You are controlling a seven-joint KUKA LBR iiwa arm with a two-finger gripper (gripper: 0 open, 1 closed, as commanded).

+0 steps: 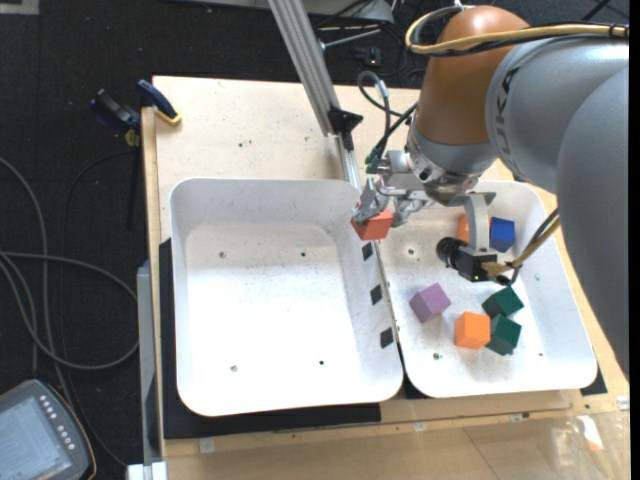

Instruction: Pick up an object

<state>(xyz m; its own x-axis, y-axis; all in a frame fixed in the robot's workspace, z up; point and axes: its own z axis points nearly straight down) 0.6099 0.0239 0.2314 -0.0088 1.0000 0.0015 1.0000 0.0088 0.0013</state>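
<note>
Plainly, the gripper (372, 212) has its jaws closed on a red block (375, 228): the grey fingers pinch its upper part and the rest hangs below them. The block is right over the seam (372, 273) where the 2 bins meet, toward that seam's far end. It looks raised clear of both floors, though from this slant I cannot say how high.

It reads as a small, stiff, light cube, painted wood or plastic by its look. Its flat faces should give the pads good purchase, and a hold across 2 opposite faces, as here, suits it. The faces may be smooth, so a shallow pinch near the top edge could let it slip or swing; a deeper bite would be safer.

On the arm's side of the seam is the right bin (430, 368). In it a purple cube (430, 301) lies nearest the seam, then an orange cube (472, 330), 2 dark green blocks (504, 336) beyond that, and a blue cube (501, 234) further back. On the seam's other side the left bin (260, 298) has a white floor with a few dark specks.

The wrist fittings cover the roots of the fingers, so how much of the block sits between the pads is hidden. A small orange thing (462, 226) just beside the blue cube is half covered by the robot's hardware, and I cannot tell its shape. The arm (590, 118) cuts off the right bin's far corner.
</note>
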